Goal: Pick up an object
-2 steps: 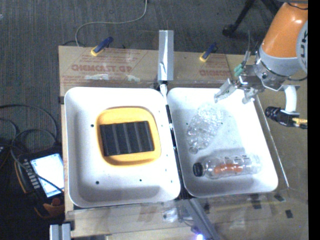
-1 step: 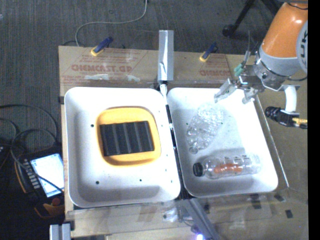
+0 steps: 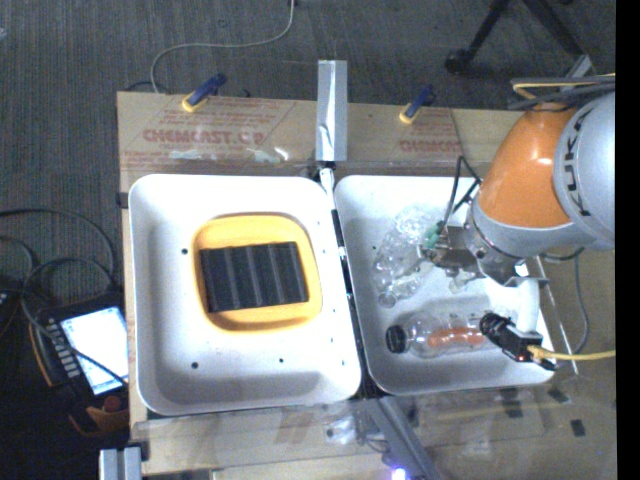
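Two bins sit side by side here, and I'll place everything relative to the right bin (image 3: pixel 352 230). Its neighbour, the left bin (image 3: pixel 150 298), holds a yellow tray with a dark ribbed insert (image 3: pixel 256 274), lying flat in the middle with plenty of open white floor around it. Inside the right bin there's a crumpled clear plastic piece (image 3: pixel 400 256) toward the middle and a clear bottle with a dark cap (image 3: pixel 440 336) lying on its side along the near wall, so that one looks tight to get at. The arm (image 3: pixel 545 183) comes over the right bin's far right side and the gripper (image 3: pixel 455 253) hangs just beside the crumpled plastic, probably lining up on it. Can't tell whether it's gripping anything, since the wrist blocks the view.
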`<action>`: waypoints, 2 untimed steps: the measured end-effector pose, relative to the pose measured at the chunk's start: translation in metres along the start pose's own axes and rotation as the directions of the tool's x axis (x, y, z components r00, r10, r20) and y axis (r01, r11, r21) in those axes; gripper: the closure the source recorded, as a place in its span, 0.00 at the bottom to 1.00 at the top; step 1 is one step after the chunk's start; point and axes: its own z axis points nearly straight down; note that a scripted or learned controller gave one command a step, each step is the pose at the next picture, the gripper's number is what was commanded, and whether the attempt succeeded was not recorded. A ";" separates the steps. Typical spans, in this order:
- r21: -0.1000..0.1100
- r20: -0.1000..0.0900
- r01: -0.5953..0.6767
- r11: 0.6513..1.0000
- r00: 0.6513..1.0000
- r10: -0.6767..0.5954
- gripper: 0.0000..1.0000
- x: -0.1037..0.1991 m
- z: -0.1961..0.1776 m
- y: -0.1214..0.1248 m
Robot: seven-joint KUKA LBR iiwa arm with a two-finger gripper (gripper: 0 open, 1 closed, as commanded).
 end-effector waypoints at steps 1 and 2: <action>-0.016 0.002 0.113 0.993 0.994 -0.113 0.00 -0.032 0.091 -0.021; -0.016 0.003 0.065 0.998 0.998 -0.065 0.00 -0.019 0.091 0.013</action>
